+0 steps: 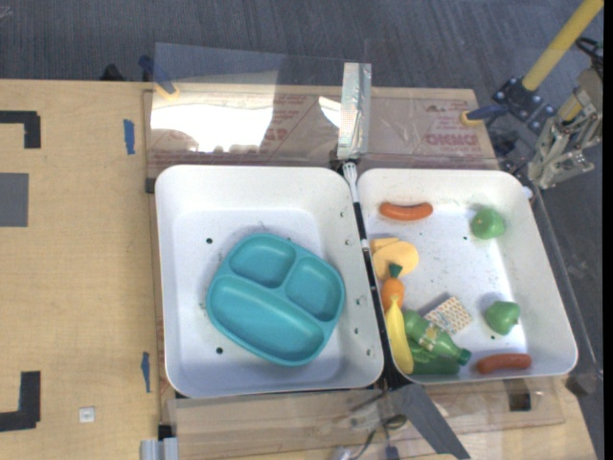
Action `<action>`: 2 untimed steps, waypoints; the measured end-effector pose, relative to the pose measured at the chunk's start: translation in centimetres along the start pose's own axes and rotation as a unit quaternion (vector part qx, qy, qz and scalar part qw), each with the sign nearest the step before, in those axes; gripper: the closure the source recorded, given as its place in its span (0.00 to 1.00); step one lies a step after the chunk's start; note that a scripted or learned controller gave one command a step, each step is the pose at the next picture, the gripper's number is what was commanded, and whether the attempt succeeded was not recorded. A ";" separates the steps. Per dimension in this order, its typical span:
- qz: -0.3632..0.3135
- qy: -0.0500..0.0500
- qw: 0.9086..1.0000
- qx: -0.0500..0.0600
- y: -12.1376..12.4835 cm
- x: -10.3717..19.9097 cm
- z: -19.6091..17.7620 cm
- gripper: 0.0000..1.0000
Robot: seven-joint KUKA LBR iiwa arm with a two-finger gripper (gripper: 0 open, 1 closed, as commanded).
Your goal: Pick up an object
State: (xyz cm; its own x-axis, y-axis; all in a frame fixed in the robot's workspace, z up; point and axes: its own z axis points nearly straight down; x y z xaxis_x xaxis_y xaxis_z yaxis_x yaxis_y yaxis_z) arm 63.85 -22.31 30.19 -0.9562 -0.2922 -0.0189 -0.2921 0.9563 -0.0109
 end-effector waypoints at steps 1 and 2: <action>0.055 0.000 0.998 -0.001 -0.7 -3.2 -11.0 1.00; -0.166 0.002 0.986 -0.004 -0.9 -3.1 -13.6 1.00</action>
State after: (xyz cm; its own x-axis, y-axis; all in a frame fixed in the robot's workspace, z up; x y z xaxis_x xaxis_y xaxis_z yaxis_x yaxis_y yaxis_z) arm 66.80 -22.21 43.88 -0.8077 -0.5896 -0.0108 -0.5895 0.8077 -0.0087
